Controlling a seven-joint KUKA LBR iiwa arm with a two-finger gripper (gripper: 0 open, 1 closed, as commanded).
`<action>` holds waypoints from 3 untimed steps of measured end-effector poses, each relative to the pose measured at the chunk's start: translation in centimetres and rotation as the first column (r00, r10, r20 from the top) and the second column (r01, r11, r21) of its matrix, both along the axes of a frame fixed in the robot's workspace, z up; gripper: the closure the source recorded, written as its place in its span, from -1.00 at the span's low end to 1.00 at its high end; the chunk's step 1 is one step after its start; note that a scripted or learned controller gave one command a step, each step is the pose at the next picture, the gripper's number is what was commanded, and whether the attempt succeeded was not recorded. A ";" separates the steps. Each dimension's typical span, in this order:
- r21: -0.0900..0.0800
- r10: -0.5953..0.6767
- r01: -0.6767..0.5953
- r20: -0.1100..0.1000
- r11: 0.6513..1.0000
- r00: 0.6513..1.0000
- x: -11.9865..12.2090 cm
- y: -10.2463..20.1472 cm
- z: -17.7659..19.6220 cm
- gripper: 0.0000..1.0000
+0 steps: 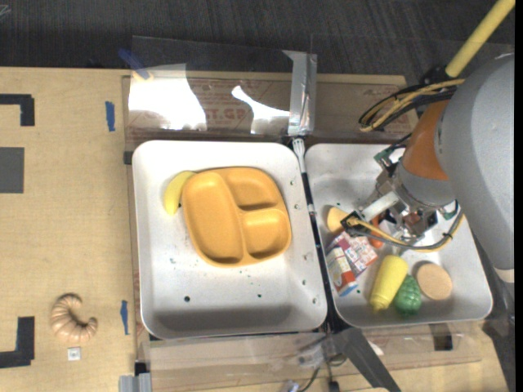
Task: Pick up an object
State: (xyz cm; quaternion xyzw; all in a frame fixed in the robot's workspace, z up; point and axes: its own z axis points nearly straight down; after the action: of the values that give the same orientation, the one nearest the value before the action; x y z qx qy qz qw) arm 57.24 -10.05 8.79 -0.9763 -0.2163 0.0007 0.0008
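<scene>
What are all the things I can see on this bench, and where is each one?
White bins: two, white, side by side on the bench.
Divided tray: one, orange-yellow, three compartments, in the left bin.
Banana: one, yellow, left bin, tucked against the tray's left edge.
Corn cob: one, yellow with a green end, near the front of the right bin.
Round biscuit-like piece: one, tan, right bin, right of the corn.
Printed packet: one, red and white, right bin, left of the corn.
Croissant: one, tan, on the bench left of the bins.
Clear plastic sheet: one, behind the left bin.
Arm: one, grey with an orange band, over the right bin.
Gripper: one, low in the right bin.
</scene>
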 end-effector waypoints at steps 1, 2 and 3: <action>-0.001 0.339 -0.339 0.004 0.941 0.941 0.3 4.2 9.7 -1.00; -0.001 0.339 -0.339 0.001 0.941 0.941 0.2 4.2 9.6 -1.00; 0.001 0.320 -0.320 -0.006 0.948 0.948 -6.5 0.5 4.2 -1.00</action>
State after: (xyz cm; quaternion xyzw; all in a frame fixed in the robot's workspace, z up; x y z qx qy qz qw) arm 50.69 -9.52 12.98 -0.9284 -0.3716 0.0035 0.0015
